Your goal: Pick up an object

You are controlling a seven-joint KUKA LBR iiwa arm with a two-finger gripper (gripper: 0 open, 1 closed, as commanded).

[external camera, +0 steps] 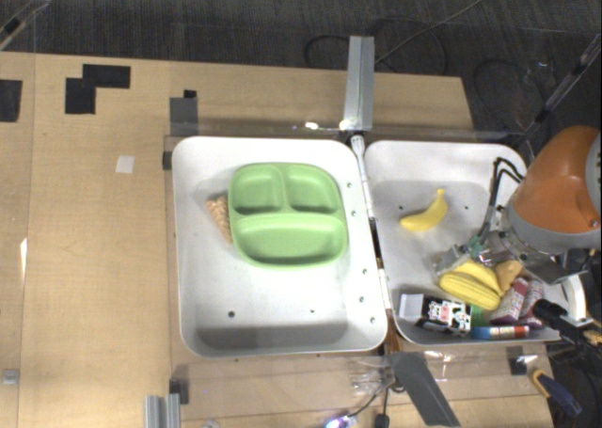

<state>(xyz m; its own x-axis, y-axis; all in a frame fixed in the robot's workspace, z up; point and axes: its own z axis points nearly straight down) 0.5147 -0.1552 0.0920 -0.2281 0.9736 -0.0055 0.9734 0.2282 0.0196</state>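
1. Orange-banded arm (562, 189), rising highest toward the lens, stands far right of the green plate (285, 214), over the right edge of the right bin.
2. Wooden bench (85, 257) spreads all around the green plate and carries black patches well up and left of it.
3. Left bin (193, 266), white and shallow, holds the green plate, which lies flat in its upper half with three compartments facing up.
4. Right bin (414, 165) sits just right of the green plate's bin, their rims touching.
5. A grey metal post (358, 78) stands above and right of the green plate, at the top of the seam between the bins.
6. The gripper (478, 255) hangs low under the wrist, right of the green plate; whether the claw is wide or narrow cannot be told, and nothing is seen held in it.
7. A yellow ribbed object (469, 285) lies right of and lower than the green plate, just below the gripper; whether they touch is unclear.
8. A black-and-white box (444, 312) lies lower still, right of the green plate.
9. A small banana (425, 214) lies level with the green plate, to its right, apart from the gripper.
10. A tan scrap (219, 217) pokes out from under the green plate's left edge.
11. A red and blue marker (503, 330) rests at the right bin's bottom wall, far right of and below the green plate.
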